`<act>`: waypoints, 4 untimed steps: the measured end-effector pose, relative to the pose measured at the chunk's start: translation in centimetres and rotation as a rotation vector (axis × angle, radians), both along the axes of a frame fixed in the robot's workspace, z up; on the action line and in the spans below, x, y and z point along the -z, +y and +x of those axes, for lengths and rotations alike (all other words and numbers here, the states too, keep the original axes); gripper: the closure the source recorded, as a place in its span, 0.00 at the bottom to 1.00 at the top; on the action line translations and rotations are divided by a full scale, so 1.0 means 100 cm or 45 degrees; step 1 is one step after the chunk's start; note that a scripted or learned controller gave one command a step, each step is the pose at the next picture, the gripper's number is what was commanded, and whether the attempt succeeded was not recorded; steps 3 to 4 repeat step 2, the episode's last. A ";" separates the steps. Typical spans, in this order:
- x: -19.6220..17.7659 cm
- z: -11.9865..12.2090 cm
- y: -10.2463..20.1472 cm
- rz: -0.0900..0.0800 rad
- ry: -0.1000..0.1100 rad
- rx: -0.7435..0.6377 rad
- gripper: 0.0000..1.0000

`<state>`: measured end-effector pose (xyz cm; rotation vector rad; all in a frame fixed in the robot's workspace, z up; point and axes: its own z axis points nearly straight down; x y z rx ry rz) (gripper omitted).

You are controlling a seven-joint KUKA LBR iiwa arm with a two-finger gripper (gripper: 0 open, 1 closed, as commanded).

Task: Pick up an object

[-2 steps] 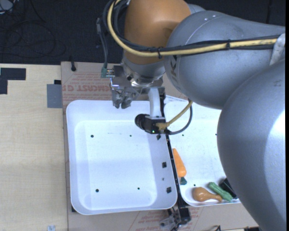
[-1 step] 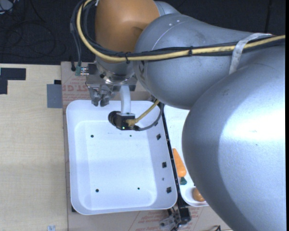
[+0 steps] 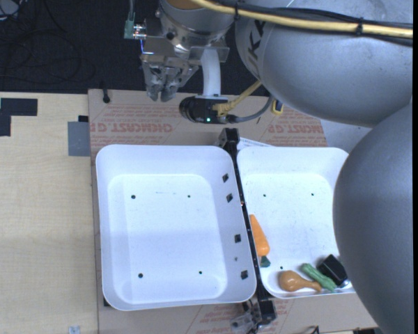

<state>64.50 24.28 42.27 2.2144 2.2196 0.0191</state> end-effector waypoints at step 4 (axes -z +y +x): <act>0.089 -0.001 0.004 -0.005 0.018 -0.003 1.00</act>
